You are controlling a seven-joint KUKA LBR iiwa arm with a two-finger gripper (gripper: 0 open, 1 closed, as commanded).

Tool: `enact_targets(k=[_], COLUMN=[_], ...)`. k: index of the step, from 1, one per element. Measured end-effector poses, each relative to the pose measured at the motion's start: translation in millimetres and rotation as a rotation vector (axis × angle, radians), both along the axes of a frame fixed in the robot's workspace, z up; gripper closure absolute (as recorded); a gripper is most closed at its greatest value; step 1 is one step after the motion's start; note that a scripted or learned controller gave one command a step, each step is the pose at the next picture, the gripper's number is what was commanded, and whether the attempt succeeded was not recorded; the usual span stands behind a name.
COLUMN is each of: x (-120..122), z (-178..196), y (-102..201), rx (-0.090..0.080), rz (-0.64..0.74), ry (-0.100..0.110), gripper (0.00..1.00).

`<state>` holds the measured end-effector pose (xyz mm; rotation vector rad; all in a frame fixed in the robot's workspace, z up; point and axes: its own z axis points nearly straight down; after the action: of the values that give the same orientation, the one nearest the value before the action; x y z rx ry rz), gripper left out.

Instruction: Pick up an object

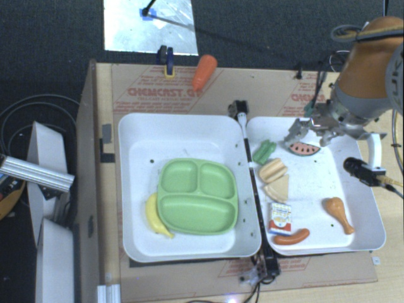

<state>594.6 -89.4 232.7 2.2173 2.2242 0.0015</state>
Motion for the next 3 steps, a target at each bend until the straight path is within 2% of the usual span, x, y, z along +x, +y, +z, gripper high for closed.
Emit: enact_targets(k=[1, 2, 3], x=[-47, -33, -59], z=[-87, -134, -149], y=[2, 0, 7], rx=[0.002, 0.001, 0.001], rz=[-0.003, -0.003, -0.002], ry=[0.008, -0.002, 0.002], gripper=[0.00, 0.00, 0.00])
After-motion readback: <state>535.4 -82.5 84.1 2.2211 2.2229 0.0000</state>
